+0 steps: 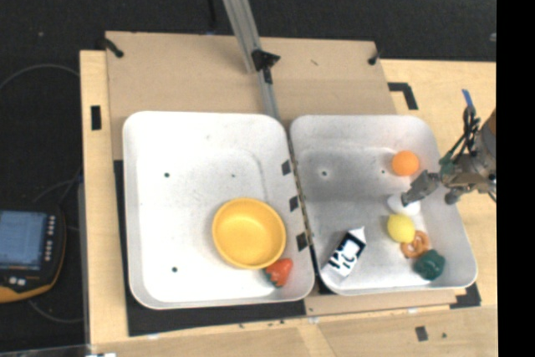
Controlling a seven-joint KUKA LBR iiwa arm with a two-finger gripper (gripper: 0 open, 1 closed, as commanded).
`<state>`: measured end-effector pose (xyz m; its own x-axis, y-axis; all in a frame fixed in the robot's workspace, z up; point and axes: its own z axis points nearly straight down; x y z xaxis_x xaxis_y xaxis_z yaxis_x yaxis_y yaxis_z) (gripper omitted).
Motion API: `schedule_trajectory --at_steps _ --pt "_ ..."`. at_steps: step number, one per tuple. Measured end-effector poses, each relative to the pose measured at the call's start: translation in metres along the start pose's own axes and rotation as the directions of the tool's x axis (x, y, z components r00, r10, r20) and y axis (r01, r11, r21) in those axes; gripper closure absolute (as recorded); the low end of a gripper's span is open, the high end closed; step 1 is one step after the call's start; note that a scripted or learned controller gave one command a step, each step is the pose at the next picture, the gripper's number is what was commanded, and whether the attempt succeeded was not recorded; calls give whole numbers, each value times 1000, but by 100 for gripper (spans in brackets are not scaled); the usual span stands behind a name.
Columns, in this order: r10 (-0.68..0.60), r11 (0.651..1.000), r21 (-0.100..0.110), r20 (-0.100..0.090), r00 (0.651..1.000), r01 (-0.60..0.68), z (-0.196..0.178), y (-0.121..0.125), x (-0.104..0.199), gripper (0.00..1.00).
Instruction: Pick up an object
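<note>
My gripper [435, 192] hangs over the right side of the right bin [351, 146], open, with nothing between its fingers. One grey finger [415, 190] reaches left toward a small white object [397, 203] and is close to it. An orange ball [405, 162] lies just up and left of the gripper. Below the gripper lie a yellow ball [401, 226], an orange ring-shaped piece [415, 245] and a dark green object [430, 265]. A black and white box [345, 252] rests near the bin's front left corner.
The left bin [167, 155] holds a yellow bowl [248, 232] and a small red and orange object [280, 270] at its front right corner. A grey metal pole [238, 8] slants down to the seam between the bins. A handheld controller [29, 251] sits at far left.
</note>
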<state>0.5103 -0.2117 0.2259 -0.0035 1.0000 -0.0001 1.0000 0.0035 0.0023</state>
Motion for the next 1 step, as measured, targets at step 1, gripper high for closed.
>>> schedule_trajectory --at_steps 1 --pt "1 1000 0 0 1000 -1 0 0 0 0"
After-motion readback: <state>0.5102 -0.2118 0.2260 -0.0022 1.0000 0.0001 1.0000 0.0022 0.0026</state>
